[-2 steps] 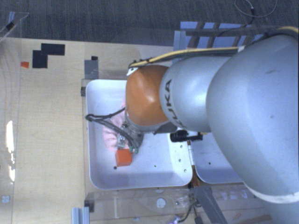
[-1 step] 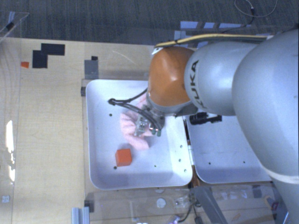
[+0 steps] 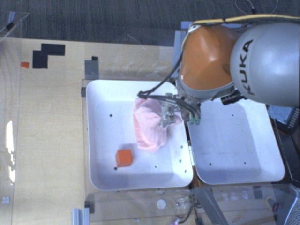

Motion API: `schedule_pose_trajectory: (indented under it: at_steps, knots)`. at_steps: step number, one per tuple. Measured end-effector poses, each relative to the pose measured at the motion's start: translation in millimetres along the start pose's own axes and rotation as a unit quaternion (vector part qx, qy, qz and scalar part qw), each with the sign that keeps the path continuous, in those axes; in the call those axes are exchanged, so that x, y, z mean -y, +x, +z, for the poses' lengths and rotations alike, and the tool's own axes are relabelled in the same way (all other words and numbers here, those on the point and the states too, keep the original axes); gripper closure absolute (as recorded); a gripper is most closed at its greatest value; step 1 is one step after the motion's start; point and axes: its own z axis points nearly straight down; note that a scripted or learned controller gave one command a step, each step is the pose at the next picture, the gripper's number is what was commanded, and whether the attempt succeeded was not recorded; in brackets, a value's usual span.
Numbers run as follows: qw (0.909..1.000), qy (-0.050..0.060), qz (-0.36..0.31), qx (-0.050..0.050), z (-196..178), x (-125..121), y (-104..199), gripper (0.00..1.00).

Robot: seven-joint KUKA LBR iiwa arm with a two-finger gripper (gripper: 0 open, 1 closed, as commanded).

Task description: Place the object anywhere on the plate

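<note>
A small orange cube rests on the floor of the left bin, towards its front left. A pale pink item with a soft, folded look lies in the middle right of the same bin. My gripper hangs over the pink item's right edge, close to the wall between the two bins. The arm's orange band and grey wrist hide the gripper's top and part of the pink item. The cube sits apart from the gripper, down and to the left of it, with nothing touching it.
The right bin stands beside the left one, its back partly covered by the arm. Black markers and a small orange square lie on the wooden bench at the far left.
</note>
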Motion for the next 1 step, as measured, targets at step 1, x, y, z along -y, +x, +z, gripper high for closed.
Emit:
schedule_pose_trajectory:
  at_steps: [1]
  knots:
    - [0.9811,0.000,-0.193,-0.003,28.2,26.2,3.8,1.00]
